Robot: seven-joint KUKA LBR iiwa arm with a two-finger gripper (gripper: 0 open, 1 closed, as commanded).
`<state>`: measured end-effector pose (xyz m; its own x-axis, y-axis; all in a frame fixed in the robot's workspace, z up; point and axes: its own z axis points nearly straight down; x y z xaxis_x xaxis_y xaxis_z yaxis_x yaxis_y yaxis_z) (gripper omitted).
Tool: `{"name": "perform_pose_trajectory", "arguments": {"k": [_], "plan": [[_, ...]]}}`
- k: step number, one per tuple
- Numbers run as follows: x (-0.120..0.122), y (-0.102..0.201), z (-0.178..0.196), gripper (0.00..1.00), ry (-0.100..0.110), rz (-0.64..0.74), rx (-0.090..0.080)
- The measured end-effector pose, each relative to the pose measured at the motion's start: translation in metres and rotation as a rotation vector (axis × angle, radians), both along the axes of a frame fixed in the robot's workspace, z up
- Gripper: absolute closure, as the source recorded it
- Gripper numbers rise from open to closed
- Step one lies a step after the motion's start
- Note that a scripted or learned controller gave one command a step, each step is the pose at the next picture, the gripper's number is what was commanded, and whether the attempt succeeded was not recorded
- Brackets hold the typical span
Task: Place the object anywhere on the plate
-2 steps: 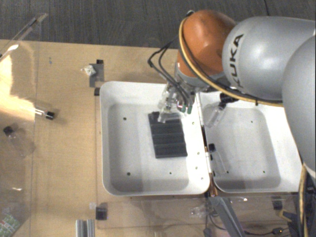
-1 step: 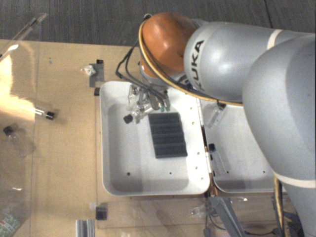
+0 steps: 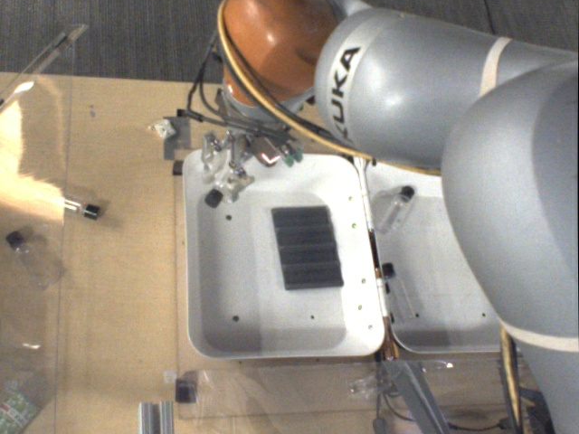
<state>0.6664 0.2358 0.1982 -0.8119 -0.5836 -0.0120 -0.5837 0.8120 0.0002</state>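
The two-finger gripper (image 3: 226, 181) hovers up-left of the dark ridged rectangular plate (image 3: 308, 247); its grip cannot be told from here.

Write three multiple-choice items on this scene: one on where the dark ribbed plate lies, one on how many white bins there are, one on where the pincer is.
1. Where does the dark ribbed plate lie?
A. On the bare bench
B. On the floor of the left bin
C. In the right bin

2. How many shallow white bins stand on the bench?
A. One
B. Two
C. Three

3. Where is the pincer?
A. Over the left bin's upper left corner
B. On the plate
C. Over the right bin

Key: 1 B, the plate sits near the middle of the left bin's floor. 2 B, two bins stand side by side. 3 A, the pincer hangs at the left bin's upper left corner, apart from the plate; a small dark object lies just beneath it.
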Motion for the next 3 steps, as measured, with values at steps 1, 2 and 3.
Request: {"name": "perform_pose_trajectory", "arguments": {"k": [1,2,3], "plan": [[0.004,-0.068,0.029,1.00,0.000,-0.076,-0.001],[0.003,-0.019,0.005,1.00,-0.001,0.188,-0.002],[0.003,-0.015,0.032,1.00,-0.003,0.621,-0.005]]}}
